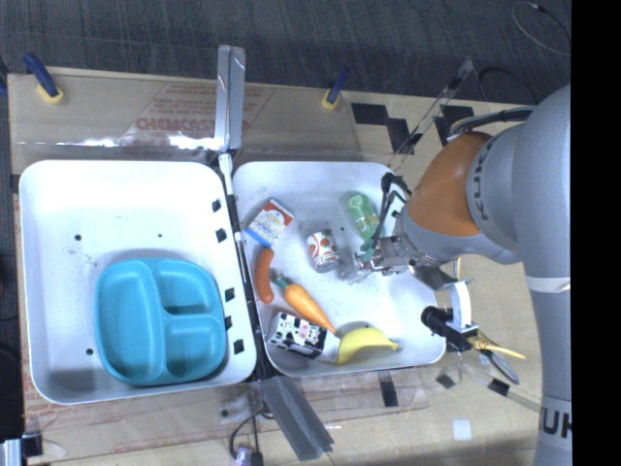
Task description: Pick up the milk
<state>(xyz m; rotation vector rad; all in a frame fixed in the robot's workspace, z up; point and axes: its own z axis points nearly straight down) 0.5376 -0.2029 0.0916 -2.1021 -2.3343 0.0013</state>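
Bench seen from above with 2 white bins side by side; the left bin (39,260) has a blue tray (160,318), the right bin (320,187) a scatter of toy food. Milk (269,223), judged to be the small white carton with a blue panel and an orange-red corner, lies tipped on its side at the upper left of the right bin, close against the divider wall and apart from its neighbours, so it looks reachable from its open right side. The arm (456,197) reaches in from the right and bends down into the same bin, bringing the gripper (374,258) low between a red can (323,250) and a green bottle (361,212), well right of the milk; it probably sits there because the approach has not yet lined up with the carton. Whether the gripper is spread or closed cannot be told, and nothing is seen held in it. A carrot (306,302) and a banana (366,343) lie nearer the front edge
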